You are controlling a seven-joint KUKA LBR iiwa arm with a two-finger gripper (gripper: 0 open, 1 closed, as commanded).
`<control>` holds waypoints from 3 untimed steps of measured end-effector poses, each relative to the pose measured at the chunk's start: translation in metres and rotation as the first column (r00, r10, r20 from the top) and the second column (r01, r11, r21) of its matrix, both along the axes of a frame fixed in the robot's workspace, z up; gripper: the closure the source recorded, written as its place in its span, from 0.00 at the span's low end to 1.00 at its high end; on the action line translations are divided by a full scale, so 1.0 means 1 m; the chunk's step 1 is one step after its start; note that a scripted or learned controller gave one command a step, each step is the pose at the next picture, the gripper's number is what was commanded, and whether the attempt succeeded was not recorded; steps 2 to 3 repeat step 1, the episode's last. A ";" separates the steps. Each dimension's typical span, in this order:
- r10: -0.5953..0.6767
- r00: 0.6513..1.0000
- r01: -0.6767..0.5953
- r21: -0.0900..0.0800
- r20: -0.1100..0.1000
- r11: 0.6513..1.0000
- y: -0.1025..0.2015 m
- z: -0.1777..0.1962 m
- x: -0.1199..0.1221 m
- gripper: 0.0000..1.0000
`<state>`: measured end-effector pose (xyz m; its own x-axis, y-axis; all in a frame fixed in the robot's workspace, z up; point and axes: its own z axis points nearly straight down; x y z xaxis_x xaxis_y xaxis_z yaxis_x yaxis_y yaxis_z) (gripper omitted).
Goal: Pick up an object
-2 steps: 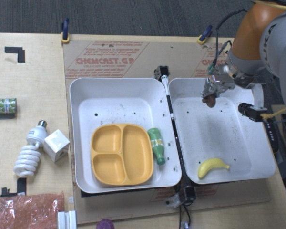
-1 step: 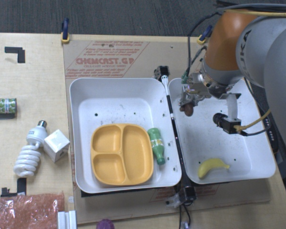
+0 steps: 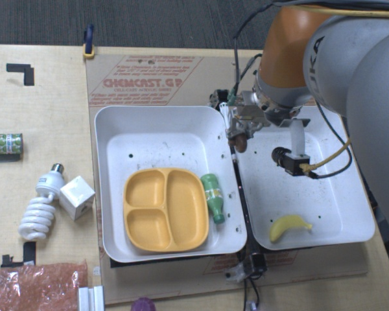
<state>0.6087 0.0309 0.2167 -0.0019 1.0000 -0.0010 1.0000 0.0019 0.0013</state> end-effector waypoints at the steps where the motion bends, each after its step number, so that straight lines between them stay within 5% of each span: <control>1: -0.001 1.000 0.001 0.000 -0.003 1.000 0.038 0.003 -0.053 1.00; 3: -0.001 1.000 0.001 0.000 -0.003 1.000 0.038 0.003 -0.053 1.00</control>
